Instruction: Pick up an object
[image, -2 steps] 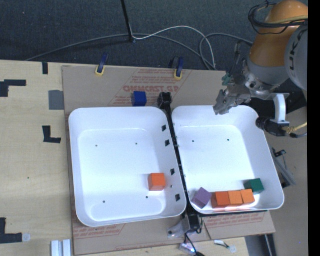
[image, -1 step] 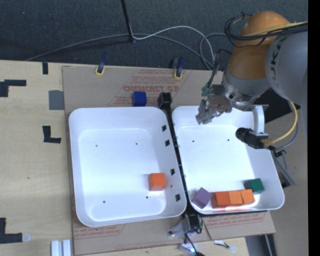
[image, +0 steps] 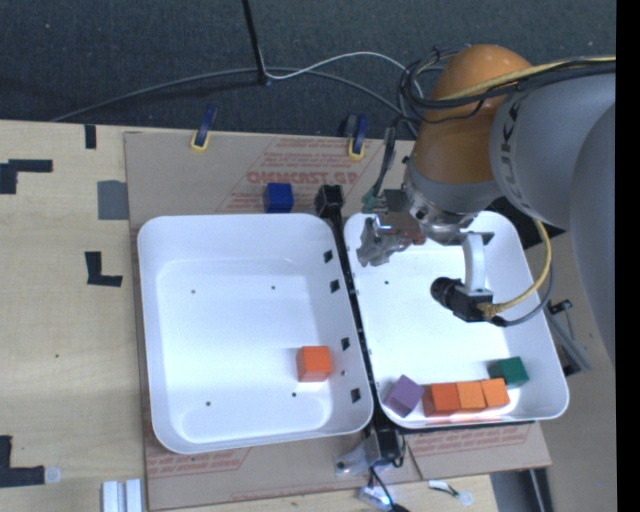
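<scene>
The gripper (image: 378, 240) hangs over the far left corner of the right bin (image: 440, 330), close to the wall it shares with the left bin (image: 230, 330); whether it is wide or narrow cannot be told from this slanted view, and nothing is seen held in it. Above it the arm's orange band (image: 465, 110) and grey body come in from the right. The blocks in the right bin lie well apart from the gripper, along the near wall: a purple block (image: 404, 395) sits tilted at the near left corner, and just beside it three orange blocks (image: 465, 397) stand in a row, touching one another, reaching toward the near right corner. A green block (image: 511, 371) rests just behind the right end of that row, near the bin's right wall. The floor of the bin directly under the gripper is bare white. In the left bin a single orange block (image: 314, 363) lies toward the near right part, near the shared wall and also well apart from the gripper, across the divider. Beyond the bins, on the cardboard sheet (image: 300, 175), a blue block (image: 279, 196) sits just past the far rim of the left bin, to the left of the gripper. A black cable (image: 470, 300) hangs from the wrist over the middle of the right bin.
</scene>
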